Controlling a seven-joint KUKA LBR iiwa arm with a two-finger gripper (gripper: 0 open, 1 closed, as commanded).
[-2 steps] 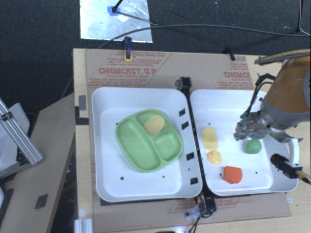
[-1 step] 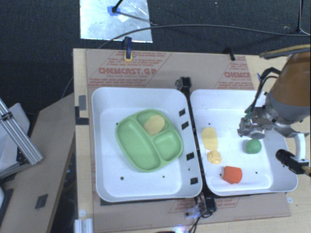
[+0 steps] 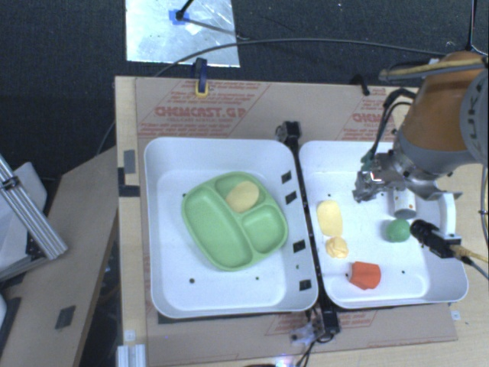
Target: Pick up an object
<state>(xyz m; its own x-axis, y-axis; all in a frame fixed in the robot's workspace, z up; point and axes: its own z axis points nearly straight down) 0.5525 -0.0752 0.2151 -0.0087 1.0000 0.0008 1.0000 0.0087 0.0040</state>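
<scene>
Gripper (image 3: 391,196) over the far half of the right bin (image 3: 458,285), arm (image 3: 443,113) reaching in from the right. State of the jaws: cannot tell, hidden under wrist hardware; nothing seen held. Candidate objects all loose in the right bin: green ball (image 3: 397,230) just near of the gripper, pale yellow block (image 3: 330,217) to its left, small yellow piece (image 3: 337,246) touching or almost touching the near end of that block, orange piece (image 3: 365,274) nearer again and apart from the others. Left bin (image 3: 164,281) with a green divided plate (image 3: 218,239), a yellow lump (image 3: 243,196) in its far compartment, well apart from the gripper. Judged risks: ball likely to roll away on a slightly off-centre descent, round shape giving little to close on. Block and small yellow piece close enough for a grasp between them to nudge both and secure neither. Black attachment (image 3: 432,239) beside the ball possibly sweeping it aside on a move toward the near side. Descent too shallow: closing on air above a low item. Descent too deep: striking the bin floor. Unknown jaw state a further hazard, since pressing down while closed merely pushes the target.
</scene>
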